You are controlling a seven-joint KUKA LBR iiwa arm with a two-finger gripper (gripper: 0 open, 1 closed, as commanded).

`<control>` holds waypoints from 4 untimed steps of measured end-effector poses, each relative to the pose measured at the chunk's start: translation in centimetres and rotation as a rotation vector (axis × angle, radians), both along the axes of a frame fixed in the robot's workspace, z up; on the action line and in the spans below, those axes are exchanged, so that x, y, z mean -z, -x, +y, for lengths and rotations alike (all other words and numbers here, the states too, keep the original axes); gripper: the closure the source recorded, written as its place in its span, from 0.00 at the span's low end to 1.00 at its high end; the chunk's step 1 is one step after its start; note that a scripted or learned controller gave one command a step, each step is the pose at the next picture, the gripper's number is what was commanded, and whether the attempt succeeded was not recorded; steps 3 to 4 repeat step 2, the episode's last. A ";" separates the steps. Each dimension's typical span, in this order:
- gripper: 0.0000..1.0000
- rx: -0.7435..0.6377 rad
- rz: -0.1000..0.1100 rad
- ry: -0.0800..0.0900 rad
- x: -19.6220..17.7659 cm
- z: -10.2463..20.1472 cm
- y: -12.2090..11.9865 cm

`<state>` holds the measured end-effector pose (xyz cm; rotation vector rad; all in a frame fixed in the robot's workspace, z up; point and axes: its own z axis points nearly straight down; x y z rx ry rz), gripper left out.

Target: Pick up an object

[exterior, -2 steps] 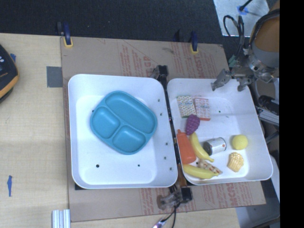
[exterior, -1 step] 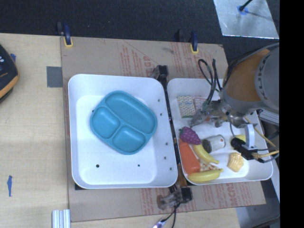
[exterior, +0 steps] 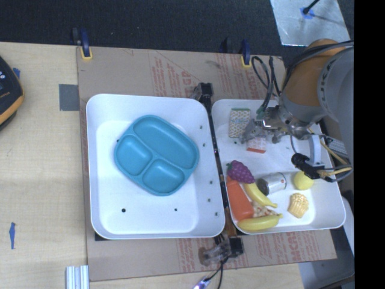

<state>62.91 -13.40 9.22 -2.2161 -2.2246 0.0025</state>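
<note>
**End effector low over the right bin's far end**

The toys, purple grapes (exterior: 240, 172), bananas (exterior: 260, 223), a corn cob (exterior: 298, 205) and a lemon (exterior: 303, 181), crowd the right bin (exterior: 331, 218) toward 6 o'clock. The end effector (exterior: 260, 131) sits at 12 o'clock of them; its opening cannot be told. The left bin (exterior: 96, 161) holds a blue tray (exterior: 156, 154).

Toy foods (exterior: 264, 197) lie clustered in the right bin (exterior: 334, 218).

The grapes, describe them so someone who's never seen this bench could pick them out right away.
Look in the right-hand white bin, the one crowded with toy food. Along its left wall sits the bunch of grapes, just above the orange carrot and the bananas. It is the only dark purple, knobbly thing there.
</note>
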 end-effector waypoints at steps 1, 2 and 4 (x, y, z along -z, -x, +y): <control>1.00 -0.002 0.001 0.000 -1.0 -0.1 0.0; 1.00 -0.001 0.000 -0.001 -10.0 8.2 2.3; 1.00 -0.001 0.000 -0.001 -10.0 8.2 2.3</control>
